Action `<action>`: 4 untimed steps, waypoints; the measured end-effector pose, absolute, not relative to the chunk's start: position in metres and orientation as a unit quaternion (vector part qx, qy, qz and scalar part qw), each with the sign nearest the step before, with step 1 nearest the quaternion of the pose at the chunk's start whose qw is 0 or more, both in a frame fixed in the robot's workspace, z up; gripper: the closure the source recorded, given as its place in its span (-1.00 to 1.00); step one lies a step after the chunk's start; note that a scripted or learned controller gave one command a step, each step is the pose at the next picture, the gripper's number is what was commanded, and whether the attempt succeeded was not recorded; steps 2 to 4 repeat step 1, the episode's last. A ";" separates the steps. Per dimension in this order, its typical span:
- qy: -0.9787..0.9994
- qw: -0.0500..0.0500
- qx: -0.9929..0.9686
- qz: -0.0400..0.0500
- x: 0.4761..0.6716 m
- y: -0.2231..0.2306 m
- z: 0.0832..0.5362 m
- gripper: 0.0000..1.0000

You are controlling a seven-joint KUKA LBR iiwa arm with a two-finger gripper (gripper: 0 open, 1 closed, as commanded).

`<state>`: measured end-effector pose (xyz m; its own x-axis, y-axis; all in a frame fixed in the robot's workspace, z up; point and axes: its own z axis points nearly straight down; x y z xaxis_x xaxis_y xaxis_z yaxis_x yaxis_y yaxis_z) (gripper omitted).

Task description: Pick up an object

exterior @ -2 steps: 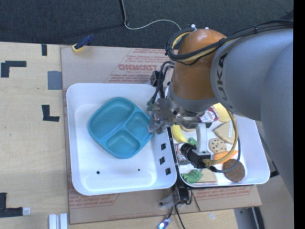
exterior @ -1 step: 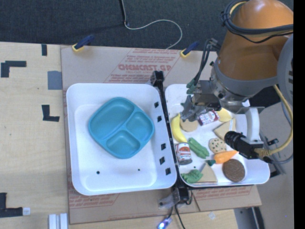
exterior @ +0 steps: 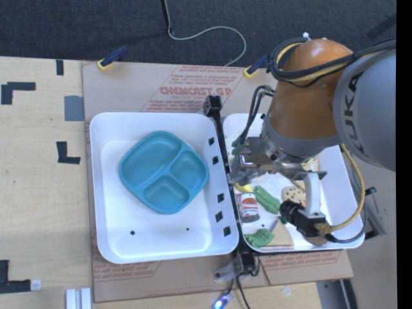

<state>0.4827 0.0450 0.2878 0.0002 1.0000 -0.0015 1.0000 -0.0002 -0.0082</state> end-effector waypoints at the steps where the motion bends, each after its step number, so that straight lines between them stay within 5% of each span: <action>1: -0.709 -0.005 -0.705 -0.007 0.485 0.057 0.443 1.00; 4: -0.709 -0.005 -0.705 -0.007 0.485 0.057 0.443 1.00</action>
